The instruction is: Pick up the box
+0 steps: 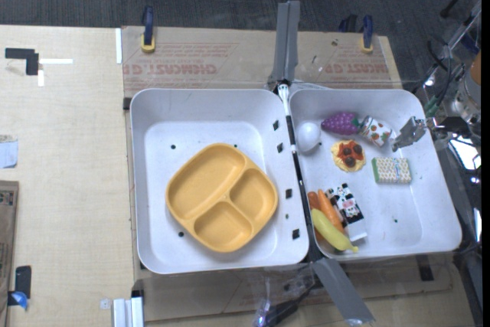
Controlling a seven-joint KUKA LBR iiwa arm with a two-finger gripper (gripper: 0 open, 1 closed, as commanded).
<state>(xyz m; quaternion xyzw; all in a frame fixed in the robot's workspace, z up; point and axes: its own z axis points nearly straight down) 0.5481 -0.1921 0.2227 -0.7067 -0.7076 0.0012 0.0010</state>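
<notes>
On my feed, the left bin (pixel 145 165) holds a yellow divided plate (pixel 222 197) with three compartments, lying flat near the middle of the bin floor. A grey divider (pixel 287 50) runs between the two bins, and blue clamps (pixel 147 21) pin the cardboard sheet at the back of the surface (pixel 61 165).

In the right bin (pixel 436 218), I see a white round object (pixel 308 135) against the left wall. Just beside it, toward the back, lies a bunch of purple grapes (pixel 341 122), and next to that a small white item with red spots (pixel 376 132), tilted. Below the grapes sits a small round yellow piece with a red top (pixel 348 155). Near the front left corner lie a carrot (pixel 321 204) and a banana (pixel 331 233), touching, with a black-and-white carton (pixel 349 210) just beside them.

The box (pixel 392 170), pale green and speckled, rests flat on the bin floor right of centre, apart from the other items.

The claw (pixel 409 132) is near the bin's right back edge, above and to the right of the box, close to the spotted item. I cannot tell whether it is spread or pressed together, and I see nothing between its tips.
</notes>
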